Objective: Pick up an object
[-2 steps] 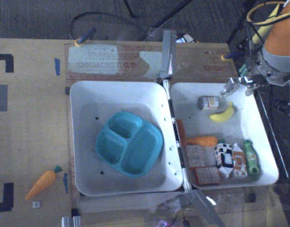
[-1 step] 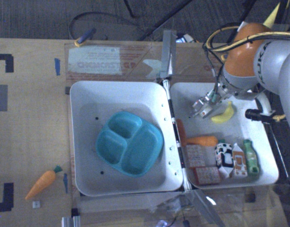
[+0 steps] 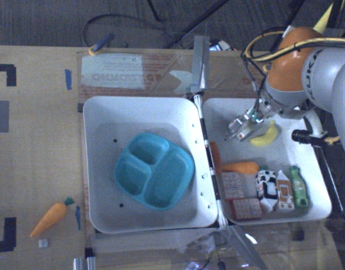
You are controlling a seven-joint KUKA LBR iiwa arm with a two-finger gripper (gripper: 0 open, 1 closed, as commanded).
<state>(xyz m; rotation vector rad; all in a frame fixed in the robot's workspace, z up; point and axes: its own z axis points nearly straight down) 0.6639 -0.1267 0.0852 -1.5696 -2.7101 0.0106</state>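
My gripper hangs over the upper middle of the right bin, with its fingers spread and nothing between them. A yellow banana lies just to its right, apart from the fingers. Below it an orange carrot lies on the bin floor. Along the bin's lower part sit two red waffle-like blocks, a black-and-white carton, a small orange-and-white carton and a green bottle.
The left bin holds a blue divided plate. Another carrot lies on the bench at the lower left, outside the bins. The arm's orange band and grey wrist hang over the right bin's upper right.
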